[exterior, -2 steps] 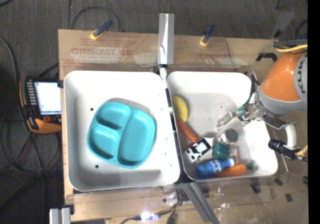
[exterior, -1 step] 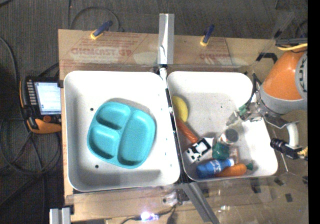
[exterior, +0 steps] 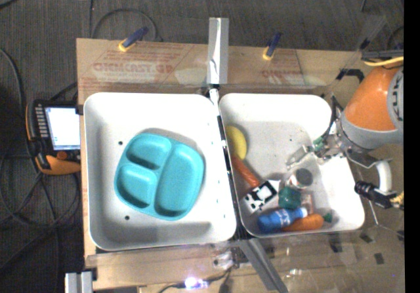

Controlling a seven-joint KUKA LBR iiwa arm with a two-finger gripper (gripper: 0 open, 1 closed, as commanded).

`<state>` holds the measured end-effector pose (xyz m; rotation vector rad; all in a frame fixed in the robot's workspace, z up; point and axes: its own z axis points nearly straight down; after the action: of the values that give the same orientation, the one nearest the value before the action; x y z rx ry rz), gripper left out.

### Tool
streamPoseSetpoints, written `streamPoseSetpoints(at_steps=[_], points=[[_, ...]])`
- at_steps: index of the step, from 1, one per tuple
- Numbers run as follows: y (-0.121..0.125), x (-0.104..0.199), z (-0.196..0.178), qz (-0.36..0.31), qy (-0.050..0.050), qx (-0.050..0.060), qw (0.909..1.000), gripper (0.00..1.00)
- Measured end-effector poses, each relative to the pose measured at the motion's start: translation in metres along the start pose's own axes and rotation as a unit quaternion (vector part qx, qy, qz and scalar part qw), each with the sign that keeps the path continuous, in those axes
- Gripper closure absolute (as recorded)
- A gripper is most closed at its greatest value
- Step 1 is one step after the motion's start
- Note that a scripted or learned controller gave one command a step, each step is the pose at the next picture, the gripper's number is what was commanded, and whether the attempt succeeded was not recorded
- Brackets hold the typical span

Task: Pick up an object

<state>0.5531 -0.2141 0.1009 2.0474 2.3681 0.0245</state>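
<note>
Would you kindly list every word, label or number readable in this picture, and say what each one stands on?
Red print on the clear sheet behind the bins: mirrored and faint, not readable.
Lit screen of the handheld device left of the bins: too blurred to read.
Black and white block in the right bin: pattern only, no legible text.
Blue bottle: label too small.

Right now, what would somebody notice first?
Probably the big turquoise divided tray lying in the left bin. Next, the arm's orange band at the right, above the right bin, where a yellow thing and a blue bottle lie among small objects.
</note>
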Motion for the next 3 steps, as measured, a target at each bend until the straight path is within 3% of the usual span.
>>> streamPoseSetpoints(at_steps=[1, 2, 3], points=[[0.0008, 0.0016, -0.0083, -0.001, 0.001, 0.000, 1.0000, 1.00], [0.0017, 0.0033, -0.0165, -0.001, 0.002, 0.000, 1.0000, 1.00], [0.0017, 0.0032, -0.0165, -0.001, 0.002, 0.000, 1.0000, 0.00]])
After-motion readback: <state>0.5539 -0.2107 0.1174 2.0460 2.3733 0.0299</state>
